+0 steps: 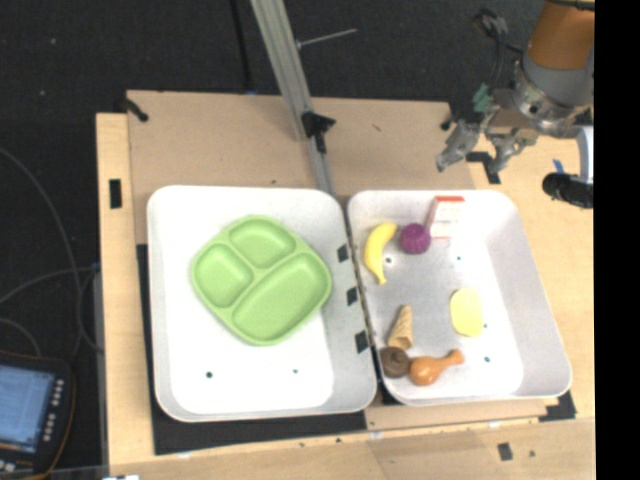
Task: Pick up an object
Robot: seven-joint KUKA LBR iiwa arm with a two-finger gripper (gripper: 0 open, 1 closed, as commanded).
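Nearest the camera: one drumstick [434,367], long axis roughly left-right, bone end pointing right, in right bin [535,298]. Same bin: one cone [400,326], one banana [379,251], one purple ball [415,237], one yellow piece [466,312], one card [445,218]. Left bin [175,298]: one green tray [262,279]. Gripper [478,148] above right bin's far edge, fingers spread, nothing between them.

No legible text or labels anywhere.

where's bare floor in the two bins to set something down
Left bin: a strip along its near edge, below the green plate. Right bin: the middle, between banana and yellow piece. Crowded at its near-left corner, around the cone and drumstick.
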